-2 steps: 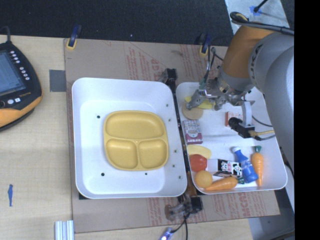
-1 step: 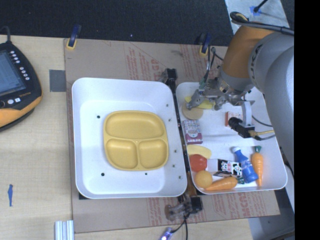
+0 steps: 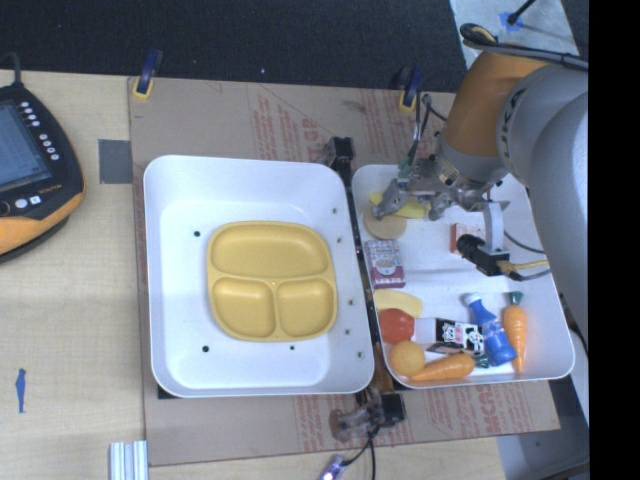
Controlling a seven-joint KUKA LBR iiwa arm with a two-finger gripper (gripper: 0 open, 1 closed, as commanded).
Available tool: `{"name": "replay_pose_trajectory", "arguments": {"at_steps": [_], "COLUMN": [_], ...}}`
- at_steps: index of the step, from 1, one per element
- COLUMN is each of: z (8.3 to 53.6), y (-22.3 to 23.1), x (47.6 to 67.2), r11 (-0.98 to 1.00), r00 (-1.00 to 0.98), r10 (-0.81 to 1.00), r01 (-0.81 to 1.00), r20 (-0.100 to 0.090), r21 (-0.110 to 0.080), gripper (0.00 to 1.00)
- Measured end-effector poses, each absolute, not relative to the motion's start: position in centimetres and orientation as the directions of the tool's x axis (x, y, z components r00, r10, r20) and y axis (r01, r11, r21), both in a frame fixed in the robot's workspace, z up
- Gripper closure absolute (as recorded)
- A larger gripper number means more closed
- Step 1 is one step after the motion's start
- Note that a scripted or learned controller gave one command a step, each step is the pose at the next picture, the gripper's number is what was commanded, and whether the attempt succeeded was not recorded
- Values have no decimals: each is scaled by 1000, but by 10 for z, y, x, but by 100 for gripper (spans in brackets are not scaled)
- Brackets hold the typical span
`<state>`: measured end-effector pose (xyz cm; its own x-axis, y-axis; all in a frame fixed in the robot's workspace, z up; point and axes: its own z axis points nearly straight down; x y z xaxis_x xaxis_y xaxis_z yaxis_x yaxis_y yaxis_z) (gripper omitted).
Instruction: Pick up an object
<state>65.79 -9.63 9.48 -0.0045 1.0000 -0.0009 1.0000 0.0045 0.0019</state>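
- A teach pendant, black with an orange rim, lies at the left edge of the tabletop.
- A brown cardboard sheet covers the middle of the tabletop, clamped along its far edge.
- The left bin sits on this sheet; a yellow three-compartment plate lies flat in its centre.
- The right bin stands just beside it, their inner rims nearly touching.
- In the right bin's far left corner lies a pale round disc, partly under the jaws.
- Nearer along the left wall: a small pink-and-red packet, a yellow wedge, a red tomato-like toy, then a yellow-orange ball.
- Along the near wall an orange carrot lies flat, touching the ball; behind it, a small black-and-white printed item.
- A blue bottle lies tilted near the near right corner, with a second carrot just beside it.
- The gripper hangs over the bin's far left corner, above the disc; something yellowish shows at its tips, and whether the jaws are wide or narrow cannot be told.
- The arm enters from the right.
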Motion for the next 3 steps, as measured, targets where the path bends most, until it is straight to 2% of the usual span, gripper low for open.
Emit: {"name": "replay_pose_trajectory", "arguments": {"at_steps": [3], "z": [95], "y": [-93], "x": [658], "r11": [4], "r00": [-4], "r10": [1000], "r01": [1000], "r20": [-2], "r21": [2], "gripper": [0]}}
